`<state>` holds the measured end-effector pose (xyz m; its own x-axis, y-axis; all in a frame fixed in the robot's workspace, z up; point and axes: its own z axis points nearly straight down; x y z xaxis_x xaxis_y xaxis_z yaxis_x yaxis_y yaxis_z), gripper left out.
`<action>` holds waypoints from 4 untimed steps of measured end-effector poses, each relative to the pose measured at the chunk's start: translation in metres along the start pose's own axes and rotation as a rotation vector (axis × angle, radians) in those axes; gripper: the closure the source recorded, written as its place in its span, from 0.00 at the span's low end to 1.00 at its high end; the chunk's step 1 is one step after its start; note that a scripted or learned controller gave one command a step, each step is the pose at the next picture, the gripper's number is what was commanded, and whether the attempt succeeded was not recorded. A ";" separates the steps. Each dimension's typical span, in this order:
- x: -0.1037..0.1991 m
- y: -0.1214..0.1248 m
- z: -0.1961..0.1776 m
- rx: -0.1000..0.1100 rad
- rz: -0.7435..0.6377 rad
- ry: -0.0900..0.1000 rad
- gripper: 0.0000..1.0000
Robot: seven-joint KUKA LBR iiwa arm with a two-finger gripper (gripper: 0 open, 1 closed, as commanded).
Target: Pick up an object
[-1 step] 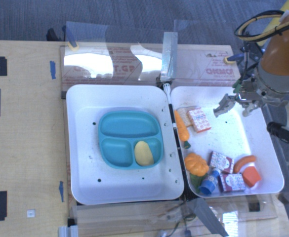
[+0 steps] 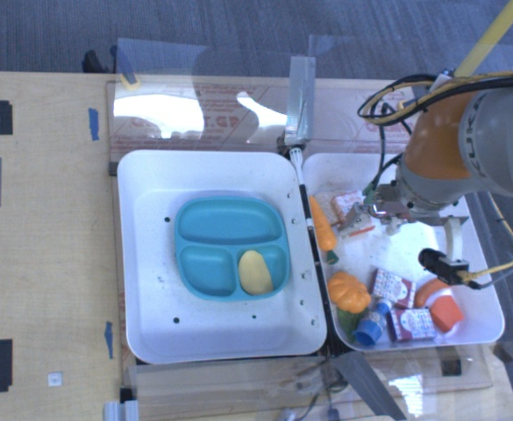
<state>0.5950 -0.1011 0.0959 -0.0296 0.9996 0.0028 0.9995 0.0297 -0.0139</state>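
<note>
My gripper [image 2: 367,217] hangs low in the right bin [image 2: 491,316], at its upper left part, right over a small red and white packet [image 2: 346,205]. Whether it touches the packet is hidden by the wrist. An orange carrot [image 2: 323,226] lies just left of it along the bin wall. Nearer the front lie an orange pepper [image 2: 349,292], a blue bottle [image 2: 370,327], two red and white cartons [image 2: 389,286] [image 2: 411,324] and an orange-red cup [image 2: 445,310].
The left bin [image 2: 142,261] holds a blue divided tray [image 2: 230,222] with a yellow lemon-like object [image 2: 255,272] in its lower right compartment. A metal divider post [image 2: 300,103] stands at the back between the bins. Black cables [image 2: 453,270] loop off the wrist over the right bin.
</note>
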 end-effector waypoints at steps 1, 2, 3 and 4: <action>-0.002 0.003 -0.014 -0.011 0.004 -0.002 1.00; -0.002 0.003 -0.014 -0.010 0.004 -0.002 0.00; 0.002 -0.015 0.008 -0.020 -0.158 -0.004 0.00; 0.003 0.035 0.008 -0.021 -0.165 -0.007 0.00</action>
<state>0.6295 -0.0970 0.0874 -0.1936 0.9811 -0.0033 0.9811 0.1936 0.0073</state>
